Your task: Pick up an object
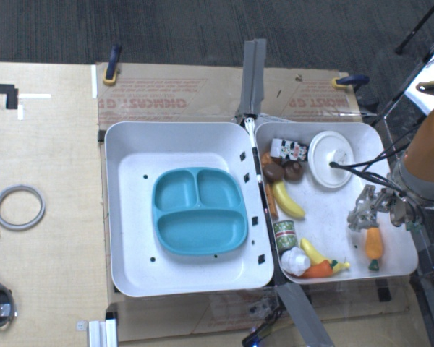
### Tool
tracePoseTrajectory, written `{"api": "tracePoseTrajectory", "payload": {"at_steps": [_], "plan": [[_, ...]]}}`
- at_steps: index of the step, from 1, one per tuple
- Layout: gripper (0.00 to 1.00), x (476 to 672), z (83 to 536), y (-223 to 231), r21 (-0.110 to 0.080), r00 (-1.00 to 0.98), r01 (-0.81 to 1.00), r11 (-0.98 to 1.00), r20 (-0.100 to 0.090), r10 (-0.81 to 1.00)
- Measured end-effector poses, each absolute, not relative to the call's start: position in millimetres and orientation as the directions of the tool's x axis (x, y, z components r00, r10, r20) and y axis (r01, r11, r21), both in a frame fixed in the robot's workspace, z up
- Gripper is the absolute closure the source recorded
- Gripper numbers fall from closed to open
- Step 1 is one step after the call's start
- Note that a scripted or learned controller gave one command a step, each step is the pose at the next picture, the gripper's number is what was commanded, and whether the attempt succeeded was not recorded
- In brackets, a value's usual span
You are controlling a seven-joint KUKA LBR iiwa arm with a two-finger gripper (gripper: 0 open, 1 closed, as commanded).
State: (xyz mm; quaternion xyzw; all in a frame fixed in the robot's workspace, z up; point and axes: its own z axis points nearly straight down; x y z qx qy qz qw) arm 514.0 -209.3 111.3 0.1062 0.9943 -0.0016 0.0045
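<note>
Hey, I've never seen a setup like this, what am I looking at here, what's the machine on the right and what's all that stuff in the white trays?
This is one camera fixed above a workbench, looking down at a slant. The machine entering from the right is a grey robot arm with an orange band; its metal two-finger gripper hangs over the right shallow white bin. Nothing is visibly between its fingers.

That bin holds toy food and dishes: a round white lid-like dish, a yellow banana, an orange carrot just below the gripper, a small green can, and more small pieces along its left side.

The left white bin holds a teal divided plate. A grey ring lies on the bench at far left.
</note>
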Motion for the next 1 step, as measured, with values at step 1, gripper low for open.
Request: {"api": "tracePoseTrajectory", "payload": {"at_steps": [1], "plan": [[1.00, 513.2, 276.6, -212.9, 0.000, -0.963, 0.271, 0.963, -0.006, 0.271]]}}
